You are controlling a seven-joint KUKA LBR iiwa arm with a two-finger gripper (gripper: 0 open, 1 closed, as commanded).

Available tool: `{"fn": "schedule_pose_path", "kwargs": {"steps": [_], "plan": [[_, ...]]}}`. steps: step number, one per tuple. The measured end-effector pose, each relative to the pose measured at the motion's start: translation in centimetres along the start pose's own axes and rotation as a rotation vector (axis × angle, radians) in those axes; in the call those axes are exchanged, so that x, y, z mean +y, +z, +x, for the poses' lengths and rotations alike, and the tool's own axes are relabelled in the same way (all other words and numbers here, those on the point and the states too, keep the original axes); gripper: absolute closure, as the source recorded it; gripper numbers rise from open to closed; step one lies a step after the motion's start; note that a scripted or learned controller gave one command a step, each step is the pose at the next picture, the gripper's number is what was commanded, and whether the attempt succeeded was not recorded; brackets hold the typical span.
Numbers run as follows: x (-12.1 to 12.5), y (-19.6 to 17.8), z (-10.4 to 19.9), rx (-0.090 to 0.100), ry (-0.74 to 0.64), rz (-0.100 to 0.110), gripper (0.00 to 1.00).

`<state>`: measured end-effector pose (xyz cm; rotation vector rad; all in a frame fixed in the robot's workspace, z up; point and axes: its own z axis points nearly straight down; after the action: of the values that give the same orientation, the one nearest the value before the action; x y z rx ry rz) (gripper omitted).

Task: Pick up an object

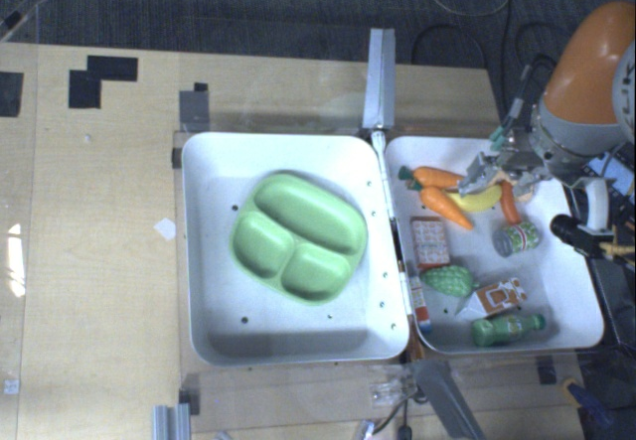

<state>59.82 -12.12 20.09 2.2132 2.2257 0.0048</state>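
Observation:
The right bin [581,314] holds several small items. Two orange carrots [447,207] lie at its upper left, with a yellow banana [479,199] beside them and a thin red-orange piece [510,202] to the right of the banana. My gripper [502,170] hangs over the bin's top edge, just above the banana and the red-orange piece, at the end of the grey arm with the orange band [596,61]. Nothing shows held in it. Whether it touches the banana I cannot tell.
Lower in the right bin lie a grey-green can [518,238], a red checkered packet [429,240], a bumpy green fruit [447,280], a small carton [499,297] and a green bottle [508,328]. The left bin [214,329] holds a green divided plate [300,236]. A metal divider [379,80] stands between the bins.

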Motion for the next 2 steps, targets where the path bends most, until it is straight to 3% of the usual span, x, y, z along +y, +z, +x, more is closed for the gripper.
{"fn": "schedule_pose_path", "kwargs": {"steps": [1, 2], "plan": [[1.7, 7.3, 2.5, 0.000, 0.032, 0.001, 0.00], [0.8, 11.2, 2.4, 0.000, 0.040, -0.007, 0.00]]}}
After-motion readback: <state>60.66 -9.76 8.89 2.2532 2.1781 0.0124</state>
